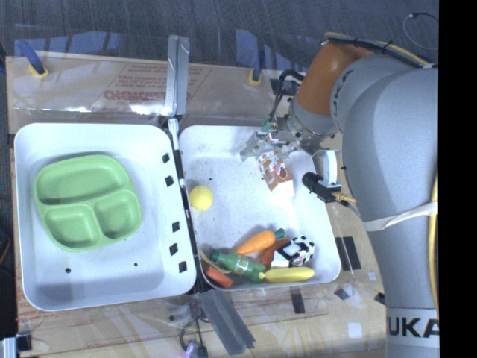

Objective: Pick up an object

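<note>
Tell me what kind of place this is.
Likely a robotics lab's bin-picking bench: a KUKA arm reaches over two white bins, one holding toy food like a carrot, the other a green divided tray.

Light: even, moderately bright, from overhead.
Glare: pale sheen on the clear plastic sheet [97,88] at 11 o'clock.
Shadows: soft, short, along the left bin [45,293] wall at 8 o'clock.
Sharpness: slightly soft throughout, grainy on the dark floor [223,6] at 12 o'clock.
</note>
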Available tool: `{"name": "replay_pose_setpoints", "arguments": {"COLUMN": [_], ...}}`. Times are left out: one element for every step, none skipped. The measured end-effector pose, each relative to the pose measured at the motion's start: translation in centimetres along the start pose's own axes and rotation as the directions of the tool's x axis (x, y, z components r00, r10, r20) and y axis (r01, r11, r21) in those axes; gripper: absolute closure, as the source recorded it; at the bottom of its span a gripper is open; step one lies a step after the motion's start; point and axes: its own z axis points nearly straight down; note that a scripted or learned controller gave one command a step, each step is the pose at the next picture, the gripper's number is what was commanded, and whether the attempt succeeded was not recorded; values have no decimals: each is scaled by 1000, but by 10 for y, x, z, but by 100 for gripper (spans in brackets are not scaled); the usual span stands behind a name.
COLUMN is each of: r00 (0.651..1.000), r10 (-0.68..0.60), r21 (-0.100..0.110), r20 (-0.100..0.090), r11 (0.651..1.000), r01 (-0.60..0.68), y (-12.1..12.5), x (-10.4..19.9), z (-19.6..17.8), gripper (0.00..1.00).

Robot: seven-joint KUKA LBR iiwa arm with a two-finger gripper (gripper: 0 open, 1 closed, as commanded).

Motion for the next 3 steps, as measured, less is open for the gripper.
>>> {"name": "replay_pose_setpoints", "arguments": {"r00": [998, 997, 996], "r10": [-60, -74, -93], "r21": [-16, -16, -18], "r20": [1, 2, 5], "r11": [998, 997, 995], "r01": [60, 74, 93], "y": [-18, -43, -67], "x": [-6, -17, -19], "z": [-3, -3, -3], "gripper": [0, 0, 0]}}
